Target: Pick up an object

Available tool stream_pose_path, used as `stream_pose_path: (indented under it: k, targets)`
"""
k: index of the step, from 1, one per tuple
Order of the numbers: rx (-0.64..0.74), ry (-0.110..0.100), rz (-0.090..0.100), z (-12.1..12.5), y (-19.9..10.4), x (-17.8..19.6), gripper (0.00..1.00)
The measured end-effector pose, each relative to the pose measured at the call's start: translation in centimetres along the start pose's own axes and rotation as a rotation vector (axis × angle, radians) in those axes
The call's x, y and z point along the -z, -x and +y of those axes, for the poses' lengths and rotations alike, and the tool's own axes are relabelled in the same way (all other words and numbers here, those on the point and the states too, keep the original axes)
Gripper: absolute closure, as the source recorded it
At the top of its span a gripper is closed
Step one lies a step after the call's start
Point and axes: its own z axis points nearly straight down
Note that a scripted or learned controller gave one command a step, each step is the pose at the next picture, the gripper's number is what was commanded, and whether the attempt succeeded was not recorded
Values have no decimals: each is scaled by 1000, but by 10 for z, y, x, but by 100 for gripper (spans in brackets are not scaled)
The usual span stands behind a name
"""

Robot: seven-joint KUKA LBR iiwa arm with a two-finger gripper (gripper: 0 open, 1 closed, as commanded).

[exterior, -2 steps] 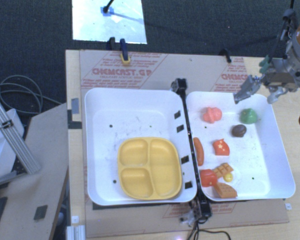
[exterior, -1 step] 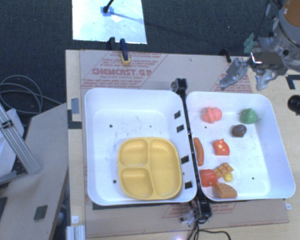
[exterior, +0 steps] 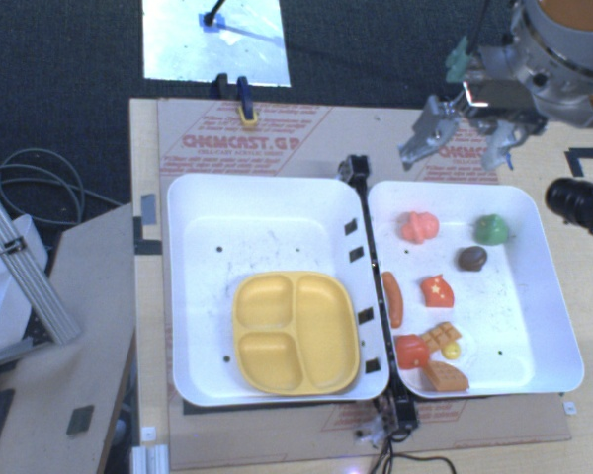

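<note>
I see the gripper (exterior: pixel 463 141) hanging above the tabletop (exterior: pixel 277 131) just past the right bin's (exterior: pixel 549 294) far rim, jaws spread apart with nothing between them. The toy food sits in that bin: pink piece (exterior: pixel 418 227) and green piece (exterior: pixel 491 229) nearest the far rim, brown one (exterior: pixel 472 258) below them (cluster of red and orange bits toward the near-left corner). Yellow divided tray (exterior: pixel 296 330) lies in the left bin (exterior: pixel 208 215).
</note>
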Motion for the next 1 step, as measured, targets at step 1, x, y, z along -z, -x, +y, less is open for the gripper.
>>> stream_pose_path:
  k: [1]
  targets:
    - [-3,-2,-2,2,4,8,100]
